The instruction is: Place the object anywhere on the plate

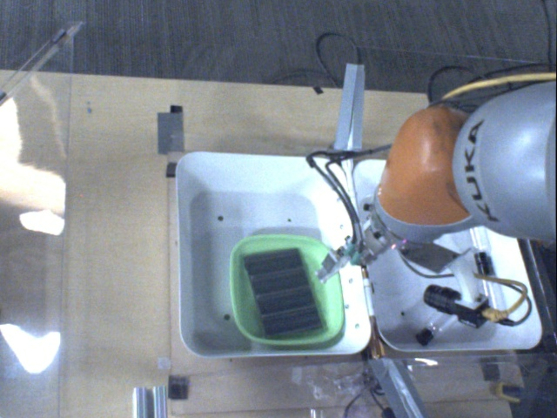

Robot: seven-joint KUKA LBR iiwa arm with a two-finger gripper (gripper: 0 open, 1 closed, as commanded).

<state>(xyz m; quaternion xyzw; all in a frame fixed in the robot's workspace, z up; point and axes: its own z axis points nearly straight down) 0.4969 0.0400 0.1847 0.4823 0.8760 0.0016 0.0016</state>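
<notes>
1. Green plate, squarish with rounded corners and a raised rim, sits in the left white bin, toward that bin's near-right corner.
2. Task object: a dark, ribbed rectangular block lying flat on the plate. It is turned at a slight angle to the bin walls and fills most of the plate's floor. Its ridges run across its short side.
3. End effector is at the plate's right rim, just beside the upper right corner of the block. I cannot tell whether it touches the rim or the block.
4. End effector state: cannot tell whether open or closed; the tip is small and partly blurred. The block is on the plate and not in its grasp.
5. Grey arm comes in from the right, with the orange band above the wrist. It covers much of the right white bin.
6. Black cables loop from the wrist across the wall between the two bins.
7. Both bins sit side by side, walls touching, on a pale wooden worktop. The left part of the worktop has bright patches of glare.
8. A grey upright post stands behind the bins near their shared wall. Dark carpeted floor runs along the far side.
</notes>
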